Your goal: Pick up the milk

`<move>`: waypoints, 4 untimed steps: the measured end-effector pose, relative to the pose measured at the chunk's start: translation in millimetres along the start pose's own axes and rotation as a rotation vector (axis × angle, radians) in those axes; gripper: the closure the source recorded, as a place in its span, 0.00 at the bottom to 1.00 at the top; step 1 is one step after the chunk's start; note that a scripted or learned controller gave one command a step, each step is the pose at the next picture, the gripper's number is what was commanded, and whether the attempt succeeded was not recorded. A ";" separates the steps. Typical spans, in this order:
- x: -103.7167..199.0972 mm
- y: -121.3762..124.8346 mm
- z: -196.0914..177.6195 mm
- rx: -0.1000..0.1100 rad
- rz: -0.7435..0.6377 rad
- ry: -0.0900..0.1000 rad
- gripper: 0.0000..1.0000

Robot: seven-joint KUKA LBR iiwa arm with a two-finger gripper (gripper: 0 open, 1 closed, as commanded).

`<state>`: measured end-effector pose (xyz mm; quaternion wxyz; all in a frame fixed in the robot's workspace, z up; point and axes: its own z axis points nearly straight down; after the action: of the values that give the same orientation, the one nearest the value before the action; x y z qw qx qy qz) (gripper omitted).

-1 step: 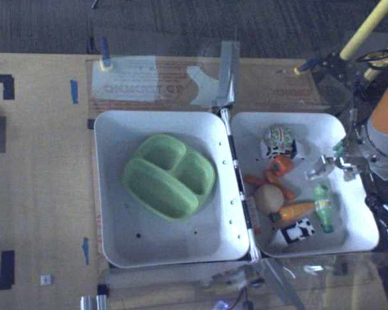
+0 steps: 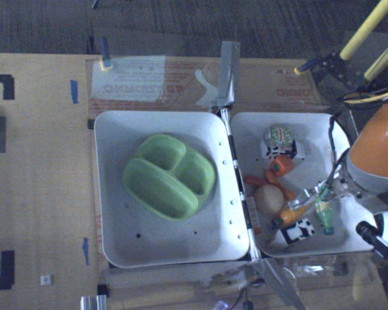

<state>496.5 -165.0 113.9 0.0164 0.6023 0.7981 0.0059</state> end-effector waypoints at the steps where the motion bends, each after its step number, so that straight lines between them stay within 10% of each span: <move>1: -0.8 0.8 -9.1 -0.003 0.001 -0.002 1.00; 2: -57.6 -18.5 -120.8 0.026 -0.016 0.016 1.00; 3: -35.3 4.1 -272.5 0.024 -0.138 0.017 1.00; 4: -62.0 41.2 -261.7 0.024 -0.029 0.014 1.00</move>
<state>544.3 -210.7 377.8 0.0035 0.5909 0.8067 0.0004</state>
